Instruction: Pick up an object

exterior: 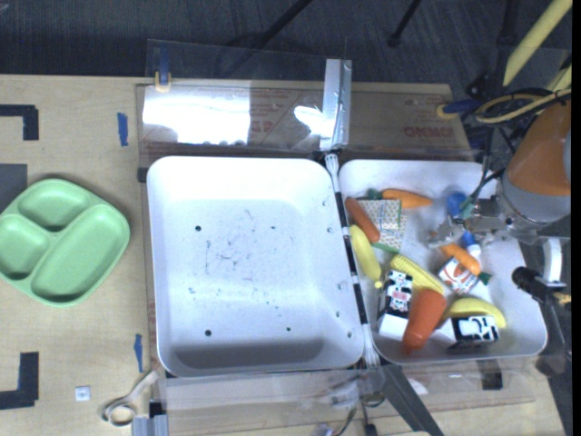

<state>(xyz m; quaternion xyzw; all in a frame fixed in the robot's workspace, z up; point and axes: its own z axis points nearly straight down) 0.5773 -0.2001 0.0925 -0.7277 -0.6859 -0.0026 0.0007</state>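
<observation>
The right white bin (531, 348) holds a heap of toy items. Among them are a large orange carrot (424, 318), a thin carrot (406, 198), a yellow banana (365, 254), a second banana (477, 309), a cow-patterned box (397, 293), a patterned carton (387, 218) and an orange-and-white bottle (459, 272). My gripper (461, 228) hangs low over the bin's right half, just above the bottle and beside a small blue piece (456, 203). The grey arm with its orange band (545, 157) comes in from the right.
The left white bin (241, 175) lies next to the right one, sharing a raised middle rim. A green divided plate (60, 241) sits on the bench at far left. Scissors (123, 407) lie near the front edge. A clear panel (245, 107) stands behind the bins.
</observation>
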